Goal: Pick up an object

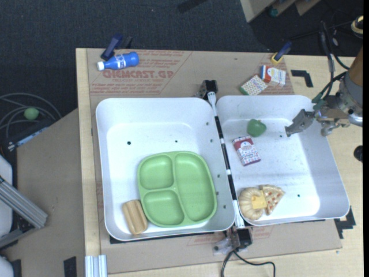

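Observation:
The right bin (323, 178) holds a small green round object (256, 127) near its back. A red and white box (247, 150) lies just in front of it, and a pizza slice toy (262, 199) sits at the front left corner. My gripper (309, 128) hangs over the back right part of this bin, to the right of the green object and apart from it. Its two fingers stand open with nothing between them. The left bin (115, 154) carries a green divided plate (176, 188) and a tan wafer-like piece (134, 216) at its front left.
On the bench behind the bins lie a blue and white bottle (118, 61), a small patterned card and box (264, 79), and a blue clip (281, 52). A black clamp (209, 88) sits where the bins meet. Cables (23, 120) lie off to the left.

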Motion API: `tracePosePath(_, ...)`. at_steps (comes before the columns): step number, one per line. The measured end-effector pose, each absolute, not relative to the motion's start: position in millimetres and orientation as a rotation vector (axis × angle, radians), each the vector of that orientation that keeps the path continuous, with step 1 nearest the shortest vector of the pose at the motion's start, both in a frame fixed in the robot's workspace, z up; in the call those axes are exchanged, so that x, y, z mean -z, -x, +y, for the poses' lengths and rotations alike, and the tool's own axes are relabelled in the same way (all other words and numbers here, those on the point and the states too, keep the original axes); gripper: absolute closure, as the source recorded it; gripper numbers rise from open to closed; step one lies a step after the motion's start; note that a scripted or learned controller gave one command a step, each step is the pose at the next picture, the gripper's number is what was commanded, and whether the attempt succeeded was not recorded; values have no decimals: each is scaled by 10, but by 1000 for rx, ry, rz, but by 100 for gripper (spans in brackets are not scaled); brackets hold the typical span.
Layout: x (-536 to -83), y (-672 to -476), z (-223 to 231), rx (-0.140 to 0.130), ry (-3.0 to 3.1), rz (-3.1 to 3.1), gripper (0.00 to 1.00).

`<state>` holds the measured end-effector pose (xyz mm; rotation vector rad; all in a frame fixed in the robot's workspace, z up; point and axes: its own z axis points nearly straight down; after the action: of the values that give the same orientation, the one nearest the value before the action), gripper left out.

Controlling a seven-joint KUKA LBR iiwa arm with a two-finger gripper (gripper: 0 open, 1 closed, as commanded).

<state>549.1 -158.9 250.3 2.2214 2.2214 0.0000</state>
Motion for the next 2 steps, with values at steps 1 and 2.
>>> tracePosePath(1, -1482, -6058, -1152, 2, -2223, 2226, 0)
tracePosePath(2, -834, -5391, -1568, 5, -2226, 2220, 0)
